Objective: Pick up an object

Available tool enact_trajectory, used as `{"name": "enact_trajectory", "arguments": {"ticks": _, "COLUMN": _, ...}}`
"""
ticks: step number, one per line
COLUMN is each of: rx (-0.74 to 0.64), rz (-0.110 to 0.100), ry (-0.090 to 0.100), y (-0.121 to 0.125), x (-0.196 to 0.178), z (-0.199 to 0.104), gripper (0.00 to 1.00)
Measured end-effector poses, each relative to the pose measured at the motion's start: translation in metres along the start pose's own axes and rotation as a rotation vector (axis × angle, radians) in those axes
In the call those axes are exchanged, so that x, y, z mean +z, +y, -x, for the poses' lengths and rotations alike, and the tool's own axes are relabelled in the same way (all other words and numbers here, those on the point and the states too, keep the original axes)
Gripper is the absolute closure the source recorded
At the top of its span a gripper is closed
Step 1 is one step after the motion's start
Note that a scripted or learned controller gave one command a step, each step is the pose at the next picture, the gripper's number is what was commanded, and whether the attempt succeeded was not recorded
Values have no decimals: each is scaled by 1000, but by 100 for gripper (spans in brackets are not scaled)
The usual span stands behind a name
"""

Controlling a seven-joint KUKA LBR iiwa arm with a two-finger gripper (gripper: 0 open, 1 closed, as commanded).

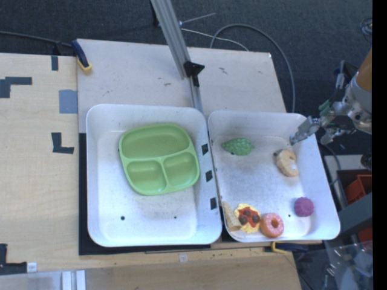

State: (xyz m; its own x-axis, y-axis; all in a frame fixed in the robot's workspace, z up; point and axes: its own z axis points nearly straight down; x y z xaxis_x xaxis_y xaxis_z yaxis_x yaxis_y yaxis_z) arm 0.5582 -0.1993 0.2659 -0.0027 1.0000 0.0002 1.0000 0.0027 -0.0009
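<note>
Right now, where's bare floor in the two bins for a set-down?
Left bin: a bare strip below the green divided plate. Right bin: open middle, bordered by the green leafy piece, the pastry and the purple ball. Crowded: lower edge, pizza slice touching pink donut.

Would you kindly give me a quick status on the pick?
Gripper at right bin's upper right edge, holding nothing. Beige pastry nearest, lying loose. Nothing blocking it.

Arm enters from the right edge, orange band at the frame border, wrist angled down-left. Gripper sits low at upper right, two fingers spread apart, nothing visible between them.
</note>
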Motion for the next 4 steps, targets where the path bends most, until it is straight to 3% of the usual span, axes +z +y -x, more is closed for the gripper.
{"name": "enact_trajectory", "arguments": {"ticks": 1, "rx": 0, "rz": 0, "ry": 0, "y": 0, "x": 0, "z": 0, "gripper": 0}}
{"name": "enact_trajectory", "arguments": {"ticks": 3, "rx": 1, "rz": -7, "ry": 1, "y": -3, "x": 107, "z": 5, "gripper": 0}}
{"name": "enact_trajectory", "arguments": {"ticks": 4, "rx": 0, "rz": 4, "ry": -4, "y": 5, "x": 165, "z": 6, "gripper": 0}}
